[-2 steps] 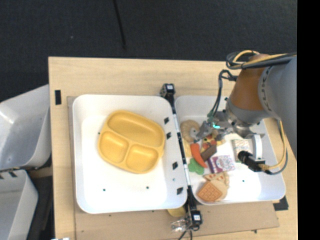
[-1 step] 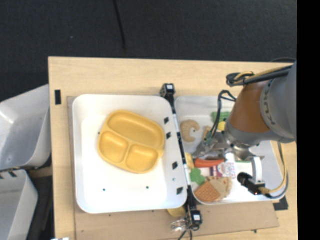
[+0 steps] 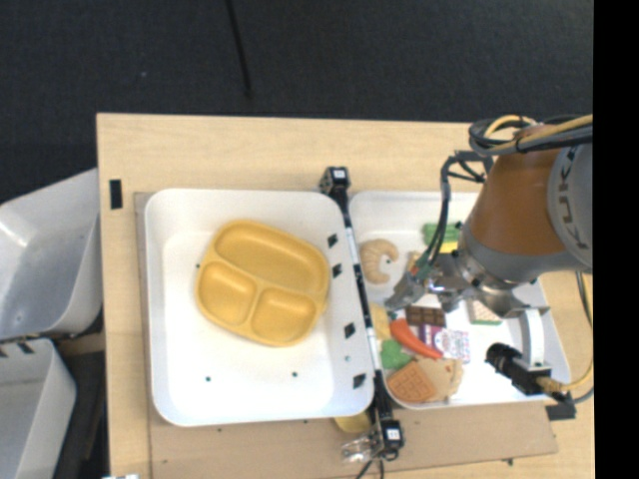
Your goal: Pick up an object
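The right bin (image 3: 399, 208) holds a pile of toy food: a beige croissant-like piece (image 3: 378, 257), an orange-red carrot (image 3: 413, 338), a brown waffle-like piece (image 3: 417, 382), a white and pink packet (image 3: 454, 345) and a green piece (image 3: 435, 234). My gripper (image 3: 426, 302) hangs low over the middle of this pile, just above the carrot, with a dark brown block (image 3: 425, 316) right at its tip. The wrist hides the fingers, and whether the block is held cannot be made out.
The left bin (image 3: 170, 367) carries a yellow divided plate (image 3: 263, 282) in its middle. A black-clipped divider (image 3: 351, 277) runs between the bins. The arm's orange band (image 3: 519, 203) covers the right bin's far right side.
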